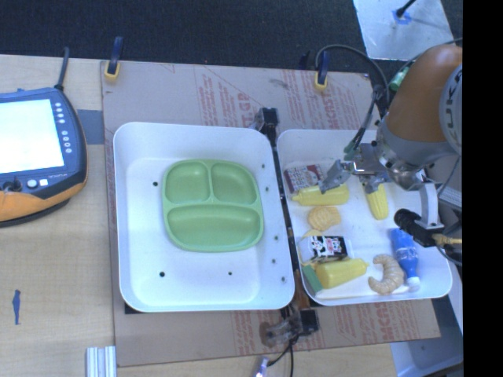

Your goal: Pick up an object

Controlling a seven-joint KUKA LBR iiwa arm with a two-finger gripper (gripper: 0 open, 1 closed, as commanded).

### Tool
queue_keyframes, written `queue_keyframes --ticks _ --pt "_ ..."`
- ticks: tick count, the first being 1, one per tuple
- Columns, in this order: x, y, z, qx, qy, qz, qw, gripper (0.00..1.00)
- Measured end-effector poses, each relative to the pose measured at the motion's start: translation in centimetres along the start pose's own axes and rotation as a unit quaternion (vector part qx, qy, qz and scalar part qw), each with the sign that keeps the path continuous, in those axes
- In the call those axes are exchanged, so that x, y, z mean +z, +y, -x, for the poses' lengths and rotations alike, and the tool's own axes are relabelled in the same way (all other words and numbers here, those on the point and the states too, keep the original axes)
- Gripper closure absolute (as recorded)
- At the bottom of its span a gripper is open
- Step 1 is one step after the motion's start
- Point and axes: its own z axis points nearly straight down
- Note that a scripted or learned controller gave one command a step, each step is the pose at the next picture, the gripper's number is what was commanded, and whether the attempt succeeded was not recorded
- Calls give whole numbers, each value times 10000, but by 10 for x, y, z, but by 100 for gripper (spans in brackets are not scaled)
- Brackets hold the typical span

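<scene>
My gripper [355, 177] hangs over the back of the right bin [440, 289], open, its two grey fingers [335, 174] spread wide with nothing between them. The left finger is just above a long yellow piece [319, 197]; the right one is over a small yellow corn cob [379, 204]. Also in this bin are a brown packet [300, 177], a tan cookie [324, 218], a black-and-white carton [326, 247], a yellow block with a green end [338, 273], a beige croissant shape [385, 275] and a blue bottle [406, 256].
The left bin [134, 210] holds a green divided plate [211, 206]. A tablet pendant [35, 151] lies on the bench at far left. Clamps [269, 118] sit between the bins at back and front. The arm's cables arc above the right bin.
</scene>
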Motion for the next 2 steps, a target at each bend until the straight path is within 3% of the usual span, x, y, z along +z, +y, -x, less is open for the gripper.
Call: queue_keyframes --ticks 1,2 --pt "62 22 23 -5 1 71 10000 0" --pt "56 68 44 -7 0 9 10000 0"
